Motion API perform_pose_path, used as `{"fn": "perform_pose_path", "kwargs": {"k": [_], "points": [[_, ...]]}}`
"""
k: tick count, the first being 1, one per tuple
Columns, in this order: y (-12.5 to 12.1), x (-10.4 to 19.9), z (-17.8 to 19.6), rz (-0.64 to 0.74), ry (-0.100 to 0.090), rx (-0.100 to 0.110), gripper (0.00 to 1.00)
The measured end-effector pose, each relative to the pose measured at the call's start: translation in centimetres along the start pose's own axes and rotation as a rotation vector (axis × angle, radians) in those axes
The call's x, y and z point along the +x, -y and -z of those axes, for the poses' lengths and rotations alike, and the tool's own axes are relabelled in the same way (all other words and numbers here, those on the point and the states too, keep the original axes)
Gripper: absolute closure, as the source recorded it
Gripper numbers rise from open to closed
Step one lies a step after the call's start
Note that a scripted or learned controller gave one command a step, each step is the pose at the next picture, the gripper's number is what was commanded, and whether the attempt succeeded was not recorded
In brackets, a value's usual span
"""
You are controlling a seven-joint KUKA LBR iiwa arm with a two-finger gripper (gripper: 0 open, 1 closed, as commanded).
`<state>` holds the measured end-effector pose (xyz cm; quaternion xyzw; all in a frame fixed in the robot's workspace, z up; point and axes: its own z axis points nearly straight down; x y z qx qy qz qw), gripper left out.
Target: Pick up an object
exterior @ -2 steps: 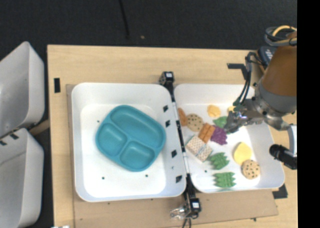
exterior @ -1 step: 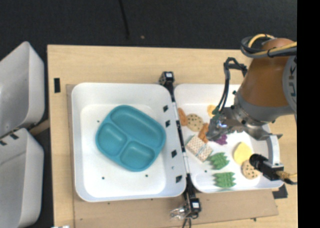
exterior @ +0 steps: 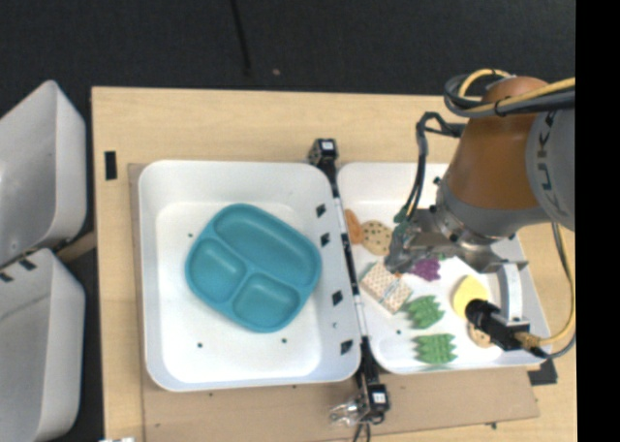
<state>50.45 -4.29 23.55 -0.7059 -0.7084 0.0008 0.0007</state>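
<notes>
Beige and white in a checked pattern, a small checked block [exterior: 385,287] is the thing lying closest to the gripper [exterior: 401,254]. It sits just below the gripper in the camera view, a little toward the divider between the bins. It looks like the likeliest target. The gripper hangs low over the right bin [exterior: 380,188], and its own body and the wrist above it hide whether it is open or closed, so I cannot tell. Nothing can be seen held in it.

The block appears to lie slantwise, its longer side running from the divider side down toward the near rim, though it is small and this is a guess. A grasp would probably need the jaws set across that slant, after a short shift down-view.

A purple piece [exterior: 425,267] lies just beside the gripper on the arm's side, about as near as the block and perhaps touching the gripper housing. A round biscuit [exterior: 376,235] lies just beyond the gripper on the far side. Two green pieces [exterior: 424,311] sit further down-view past the block, and a yellow piece [exterior: 469,289] lies beyond the purple one. Well apart, across the divider in the left bin [exterior: 170,203], rests a blue divided plate [exterior: 254,266].
</notes>
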Motion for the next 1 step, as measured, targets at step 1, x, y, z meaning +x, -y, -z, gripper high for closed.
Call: {"fn": "perform_pose_path", "kwargs": {"k": [1], "points": [[0.36,-0.89,1.39,-0.004,0.001,-0.003,1.0]]}}
